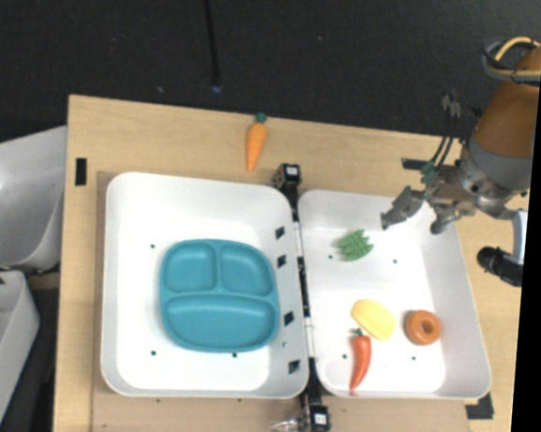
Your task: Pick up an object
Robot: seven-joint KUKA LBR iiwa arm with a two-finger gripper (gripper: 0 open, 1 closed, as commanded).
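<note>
The right bin holds a green leafy piece, a yellow lemon-like piece, a brown ring like a doughnut and a red chilli. My gripper hangs over the far edge of this bin, up and to the right of the green piece. Its two fingers stand apart with nothing between them. A blue divided plate lies in the left bin.
An orange carrot lies on the wooden bench beyond the left bin. Black clips run along the seam between the bins. The arm's grey and orange body stands at the right edge above the bin.
</note>
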